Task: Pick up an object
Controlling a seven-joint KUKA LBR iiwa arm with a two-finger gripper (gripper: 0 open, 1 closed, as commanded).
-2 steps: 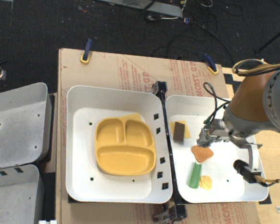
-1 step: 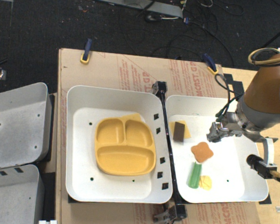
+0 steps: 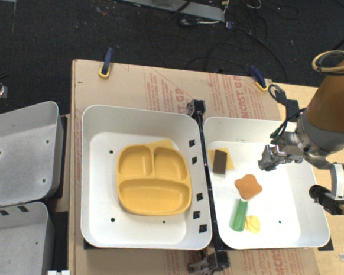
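An orange toast-shaped piece (image 3: pixel 248 186) lies flat in the right bin (image 3: pixel 295 227), mid-floor.

Red print ran across the brown cardboard sheet (image 3: pixel 164 92) under the two bins, seen reversed and partly covered; it could not be read with certainty. No other lettering, numbers or labels were legible.
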